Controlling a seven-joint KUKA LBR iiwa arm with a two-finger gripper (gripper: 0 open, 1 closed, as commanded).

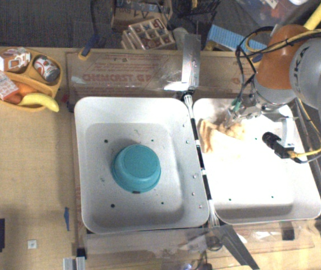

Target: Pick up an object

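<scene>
A teal bowl (pixel 137 168) lies upside down in the middle of the left bin (pixel 93 122). In the right bin (pixel 273 201), a pale tan cloth-like object (pixel 210 135) lies crumpled against the far left corner. My gripper (pixel 236 116) reaches down at the right end of that tan object, under the grey arm with its orange band (pixel 279 58). The fingertips sit right at the object's edge, and whether anything is held between them is hidden.
A yellow tray (pixel 14 94) with a banana and small packets sits at the far left on the bench. A cardboard strip and a metal bracket (pixel 190 66) lie behind the bins. Cables hang beside the arm at the right bin's far side.
</scene>
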